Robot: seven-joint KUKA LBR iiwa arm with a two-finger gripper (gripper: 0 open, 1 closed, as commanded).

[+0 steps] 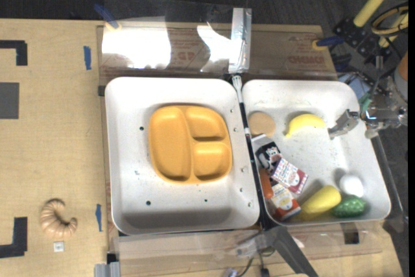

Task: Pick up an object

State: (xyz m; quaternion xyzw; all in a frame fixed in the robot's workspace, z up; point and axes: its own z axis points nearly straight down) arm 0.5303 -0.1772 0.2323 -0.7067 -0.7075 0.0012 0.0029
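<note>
- Jaws (350, 120) are hanging just inside the right bin (305, 89) at its right wall; I cannot tell whether they are open or closed, and nothing is showing between them.
- A yellow lemon-like piece (305, 124) is lying just left of the jaws, apart from them, beside a round tan disc (262, 122).
- Toward the right bin's near edge, a white ball (352, 185), a green lumpy piece (351, 207) and a yellow oblong piece (321, 200) are sitting close together.
- Small printed packets (283, 178) are lying along the right bin's left wall.
- A yellow divided tray (190, 142) is sitting in the middle of the left bin (123, 139).
- Well left of both bins, a tan curled piece (58, 217) is lying on the bench (45, 139).
</note>
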